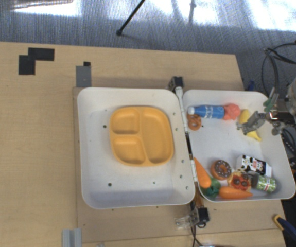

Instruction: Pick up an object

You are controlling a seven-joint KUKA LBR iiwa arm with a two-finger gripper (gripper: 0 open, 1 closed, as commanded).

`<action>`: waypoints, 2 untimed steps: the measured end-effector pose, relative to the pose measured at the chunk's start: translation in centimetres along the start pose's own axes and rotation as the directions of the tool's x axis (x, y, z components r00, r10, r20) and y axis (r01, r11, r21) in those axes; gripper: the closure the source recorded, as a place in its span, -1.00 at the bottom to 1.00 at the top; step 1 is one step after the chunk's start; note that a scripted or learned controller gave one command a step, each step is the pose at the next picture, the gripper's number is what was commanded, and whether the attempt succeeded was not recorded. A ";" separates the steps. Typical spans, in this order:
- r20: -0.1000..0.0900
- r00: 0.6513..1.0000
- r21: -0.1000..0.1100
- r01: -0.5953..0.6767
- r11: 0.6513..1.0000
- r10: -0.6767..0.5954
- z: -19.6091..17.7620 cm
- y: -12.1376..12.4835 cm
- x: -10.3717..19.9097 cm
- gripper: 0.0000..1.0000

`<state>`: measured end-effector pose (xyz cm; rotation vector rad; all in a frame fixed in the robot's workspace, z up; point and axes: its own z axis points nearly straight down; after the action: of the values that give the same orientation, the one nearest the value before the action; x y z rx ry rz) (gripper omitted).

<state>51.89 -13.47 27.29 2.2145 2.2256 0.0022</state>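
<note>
My gripper (250,125) hangs over the far right part of the right bin (286,181), reaching in from the right with its fingers open. Right beneath it lies a yellow banana (246,116), partly covered, and I see nothing held between the fingers. A blue bottle (208,111) and a pink ball (231,111) lie along the bin's far wall, with a small brown ring (194,121) beside them.
Near the right bin's front wall are a carrot (203,174), a chocolate donut (221,169), a cow-print carton (253,165), a green can (265,184) and another carrot (234,193). The left bin (93,189) holds a yellow divided plate (139,136).
</note>
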 end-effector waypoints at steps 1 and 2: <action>0.000 0.989 0.003 -0.146 0.989 0.146 10.9 -3.3 -4.7 -1.00; 0.012 0.990 -0.020 0.137 0.990 -0.137 18.1 -2.6 -6.3 -1.00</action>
<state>49.40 -19.75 9.16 2.0414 2.3559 0.0141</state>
